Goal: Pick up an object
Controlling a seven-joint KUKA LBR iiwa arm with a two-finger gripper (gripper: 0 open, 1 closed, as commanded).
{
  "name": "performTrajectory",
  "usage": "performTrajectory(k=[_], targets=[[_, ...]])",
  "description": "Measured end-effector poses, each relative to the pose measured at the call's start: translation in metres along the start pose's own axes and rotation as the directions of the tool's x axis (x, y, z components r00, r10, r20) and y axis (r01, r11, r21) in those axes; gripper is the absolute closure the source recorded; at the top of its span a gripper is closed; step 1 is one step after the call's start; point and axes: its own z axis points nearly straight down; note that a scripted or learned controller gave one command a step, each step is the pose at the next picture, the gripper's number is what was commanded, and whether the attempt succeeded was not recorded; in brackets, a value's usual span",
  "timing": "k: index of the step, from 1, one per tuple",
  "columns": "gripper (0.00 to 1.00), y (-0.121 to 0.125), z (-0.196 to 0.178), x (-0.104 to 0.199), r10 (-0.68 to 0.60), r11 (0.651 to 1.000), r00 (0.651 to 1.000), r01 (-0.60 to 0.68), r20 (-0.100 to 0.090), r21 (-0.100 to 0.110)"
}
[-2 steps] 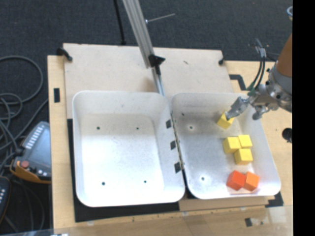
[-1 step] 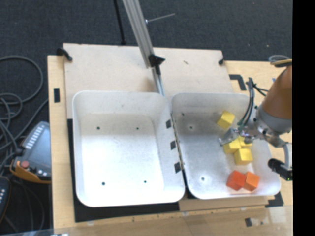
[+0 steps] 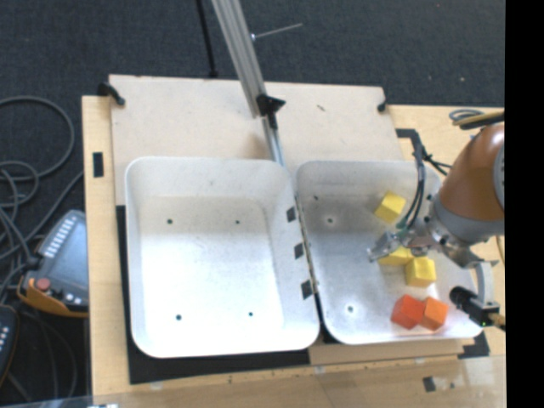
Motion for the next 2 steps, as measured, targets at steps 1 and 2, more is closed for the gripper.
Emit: performTrajectory(k=[1, 2], targets=[[1.00, 0.0028, -0.0123, -0.0016, 0.006, 1.000, 1.000, -0.006, 0.000, -0.007], [0.00, 0.0027, -0.0119, -0.0018, 0.008, 1.000, 1.000, -0.008, 0.000, -0.007]])
